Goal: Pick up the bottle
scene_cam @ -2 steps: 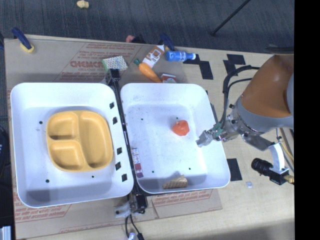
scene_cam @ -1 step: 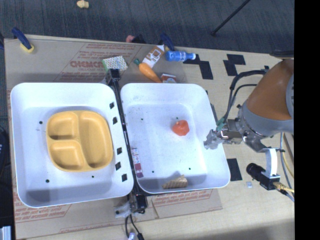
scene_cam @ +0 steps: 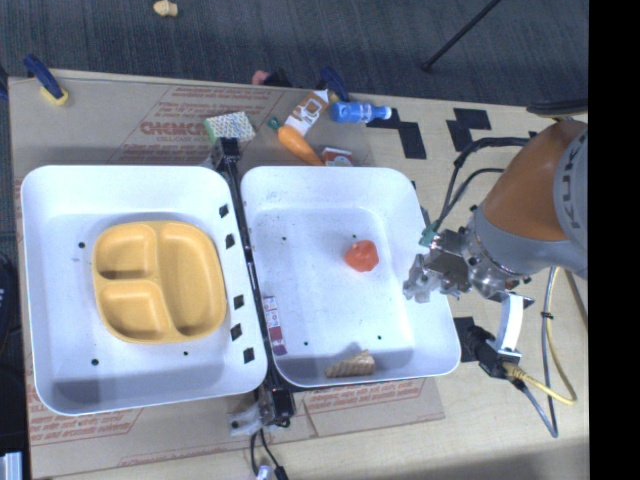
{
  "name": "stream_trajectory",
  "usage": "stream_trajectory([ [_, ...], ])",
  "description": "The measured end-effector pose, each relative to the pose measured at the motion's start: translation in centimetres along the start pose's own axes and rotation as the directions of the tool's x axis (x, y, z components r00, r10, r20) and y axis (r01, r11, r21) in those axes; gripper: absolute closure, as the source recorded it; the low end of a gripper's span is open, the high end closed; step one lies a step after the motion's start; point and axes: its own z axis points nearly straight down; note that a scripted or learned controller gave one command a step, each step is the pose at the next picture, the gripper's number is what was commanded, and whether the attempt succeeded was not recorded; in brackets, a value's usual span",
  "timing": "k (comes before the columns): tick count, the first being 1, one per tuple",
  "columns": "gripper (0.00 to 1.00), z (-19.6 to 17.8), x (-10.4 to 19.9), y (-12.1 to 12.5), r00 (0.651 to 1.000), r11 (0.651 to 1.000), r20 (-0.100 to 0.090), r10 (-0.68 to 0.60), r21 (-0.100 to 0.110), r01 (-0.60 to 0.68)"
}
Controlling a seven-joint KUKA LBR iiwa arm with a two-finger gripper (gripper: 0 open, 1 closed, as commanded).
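The gripper (scene_cam: 428, 280) is hanging over the right bin's (scene_cam: 300, 193) right rim; its state is impossible to tell. The bottle (scene_cam: 352, 112) is lying on the counter (scene_cam: 440, 428) well beyond that bin's far edge, apart from the gripper. One red object (scene_cam: 362, 256) and one brownish piece (scene_cam: 350, 366) are sitting inside. One yellow tray (scene_cam: 160, 280) is occupying the left bin (scene_cam: 40, 298).
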Motion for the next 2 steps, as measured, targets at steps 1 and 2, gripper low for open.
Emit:
stream_trajectory([
  [1,1.00,0.9,0.1,-0.1,0.945,0.945,0.000,0.326,-0.003,-0.326],
  [2,1.00,7.7,1.5,-0.6,0.782,0.782,-0.001,0.623,0.003,-0.623],
])
